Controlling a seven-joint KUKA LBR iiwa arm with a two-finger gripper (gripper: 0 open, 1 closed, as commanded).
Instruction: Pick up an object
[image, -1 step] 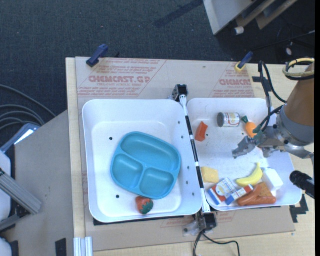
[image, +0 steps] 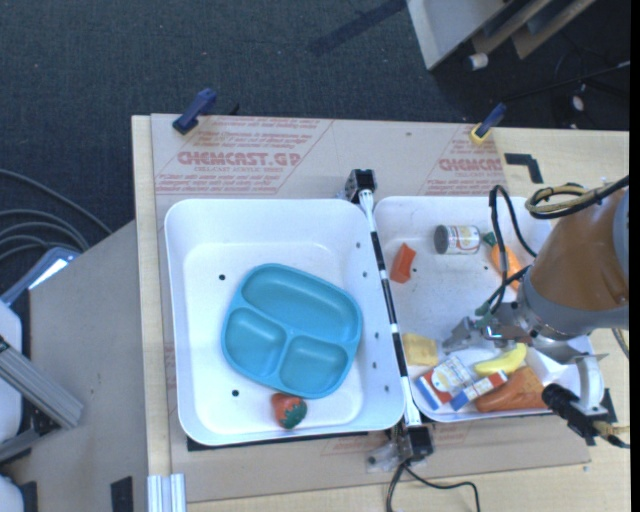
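Blue tray (image: 291, 328), yellow banana (image: 501, 361)

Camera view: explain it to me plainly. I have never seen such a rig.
One fixed camera looks down at a slant on a bench with two shallow white bins. The grey and orange shape at the right is a robot arm; its tool hangs low over the right bin, and I cannot tell if it holds anything. The left bin holds a blue divided plate and a toy strawberry. The right bin holds an orange block, a small can, a banana and a carrot.
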